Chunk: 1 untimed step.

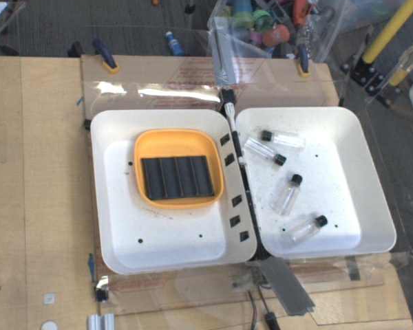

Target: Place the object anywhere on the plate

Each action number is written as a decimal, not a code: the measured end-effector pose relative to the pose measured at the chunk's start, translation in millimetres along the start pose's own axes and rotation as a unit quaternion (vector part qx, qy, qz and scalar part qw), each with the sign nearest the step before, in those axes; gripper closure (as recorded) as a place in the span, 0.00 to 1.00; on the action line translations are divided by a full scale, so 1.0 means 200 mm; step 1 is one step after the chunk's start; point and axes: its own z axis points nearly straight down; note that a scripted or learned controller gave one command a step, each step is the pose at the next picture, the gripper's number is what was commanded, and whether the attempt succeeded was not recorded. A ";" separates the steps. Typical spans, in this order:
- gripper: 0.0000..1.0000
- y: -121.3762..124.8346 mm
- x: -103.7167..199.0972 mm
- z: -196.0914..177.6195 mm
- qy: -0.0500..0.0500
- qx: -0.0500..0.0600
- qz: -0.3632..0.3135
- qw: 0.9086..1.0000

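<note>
An orange plate [179,138] with rounded corners sits in the left white bin [117,239], toward its back. A black ridged block [177,177] lies flat on the plate, inside its rim. Several clear vials with black caps lie in the right white bin [368,184]: one at the back [285,139], one beside it [263,150], one in the middle [286,194], and one near the front [306,228].
A clear plastic box of coloured toys [275,12] stands behind the bins. A row of black tabs [235,201] runs along the divide between the bins. A grey flap [286,284] juts out at the front. Wooden bench lies to the left.
</note>
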 end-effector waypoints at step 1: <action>1.00 -0.03 0.02 0.00 0.001 0.000 0.032 0.999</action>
